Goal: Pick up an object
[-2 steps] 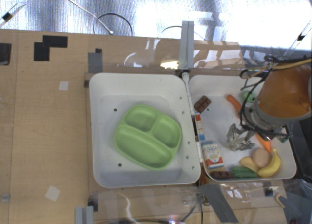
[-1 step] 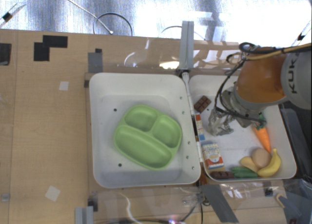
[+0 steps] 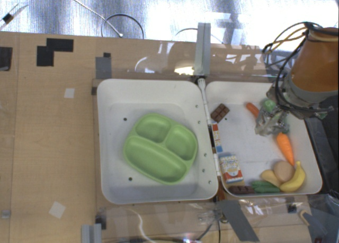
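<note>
Tool point(image 3: 271, 123) low in right bin point(image 3: 241, 136), finger state impossible to tell. Nearest: carrot point(image 3: 285, 148), just below-right, long axis running diagonally away toward banana point(image 3: 296, 178); second carrot point(image 3: 252, 109) just left.

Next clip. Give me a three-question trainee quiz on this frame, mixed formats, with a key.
1. True or false: the green divided plate lies in the left bin.
2. Which bin is the gripper over? A) left B) right
3. Fill in: the banana lies in the right bin's near-right ____.

Key: 1 true; 2 B; 3 corner.
</note>
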Action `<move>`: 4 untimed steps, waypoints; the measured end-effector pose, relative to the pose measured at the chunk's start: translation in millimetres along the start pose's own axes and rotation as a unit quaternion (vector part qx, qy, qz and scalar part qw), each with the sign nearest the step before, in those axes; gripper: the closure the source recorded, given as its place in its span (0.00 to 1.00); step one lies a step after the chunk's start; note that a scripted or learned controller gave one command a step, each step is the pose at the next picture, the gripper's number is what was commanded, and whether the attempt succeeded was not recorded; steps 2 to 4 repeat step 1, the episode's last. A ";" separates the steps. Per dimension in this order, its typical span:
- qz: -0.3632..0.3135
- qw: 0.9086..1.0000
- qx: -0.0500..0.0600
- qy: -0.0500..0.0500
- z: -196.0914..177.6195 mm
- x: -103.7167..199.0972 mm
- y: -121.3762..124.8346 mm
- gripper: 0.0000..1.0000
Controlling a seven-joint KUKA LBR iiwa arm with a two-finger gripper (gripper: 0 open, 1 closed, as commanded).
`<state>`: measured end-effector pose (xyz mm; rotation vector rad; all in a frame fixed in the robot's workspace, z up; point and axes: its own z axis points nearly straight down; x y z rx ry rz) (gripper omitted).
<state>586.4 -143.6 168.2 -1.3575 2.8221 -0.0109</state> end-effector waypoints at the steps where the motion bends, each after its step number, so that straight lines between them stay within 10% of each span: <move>1: -0.008 1.000 0.002 -0.002 77.7 -23.9 -47.6 1.00; 4: -0.008 1.000 0.002 -0.002 77.7 -23.9 -47.6 1.00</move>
